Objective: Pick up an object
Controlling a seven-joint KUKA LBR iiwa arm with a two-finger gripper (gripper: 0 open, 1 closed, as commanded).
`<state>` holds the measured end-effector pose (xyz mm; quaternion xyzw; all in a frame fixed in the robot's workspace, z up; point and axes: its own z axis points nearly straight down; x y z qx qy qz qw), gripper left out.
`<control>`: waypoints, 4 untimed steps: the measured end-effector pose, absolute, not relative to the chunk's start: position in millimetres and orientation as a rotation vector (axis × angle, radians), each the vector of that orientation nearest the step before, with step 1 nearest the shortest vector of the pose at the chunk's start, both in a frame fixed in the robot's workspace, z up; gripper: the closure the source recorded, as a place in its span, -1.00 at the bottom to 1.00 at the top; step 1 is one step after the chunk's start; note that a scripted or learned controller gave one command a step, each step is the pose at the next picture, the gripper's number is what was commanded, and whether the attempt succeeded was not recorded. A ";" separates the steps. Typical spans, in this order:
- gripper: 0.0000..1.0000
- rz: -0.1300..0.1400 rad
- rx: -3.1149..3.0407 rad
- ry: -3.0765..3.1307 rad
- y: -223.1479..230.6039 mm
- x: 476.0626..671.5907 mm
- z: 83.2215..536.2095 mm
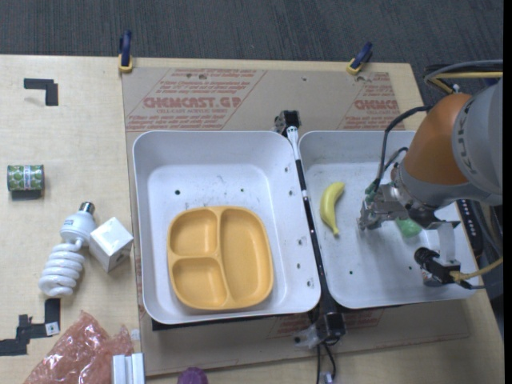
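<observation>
A yellow banana (331, 206) lies in the left part of the right bin (352, 282). A small green object (410, 227) sits further right in that bin, partly hidden by the arm. My gripper (370, 216) hangs low over the bin floor between the two, just right of the banana and left of the green object. Nothing shows between its fingers. The grey arm with its orange band (436, 146) comes in from the right above it.
The left bin (160, 166) holds a yellow divided plate (220, 256). On the bench to the left lie a spiral light bulb (66, 254), a white cube (110, 243), a small green can (25, 178) and a pink mesh bag (76, 350).
</observation>
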<state>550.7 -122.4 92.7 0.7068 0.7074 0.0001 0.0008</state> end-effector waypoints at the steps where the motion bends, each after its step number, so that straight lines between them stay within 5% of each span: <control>1: -1.00 0.000 2.223 2.220 -127.5 495.2 92.3; 2: -1.00 -0.001 2.218 2.223 -147.9 590.5 92.8; 4: -1.00 0.000 2.224 2.220 -92.2 477.2 92.2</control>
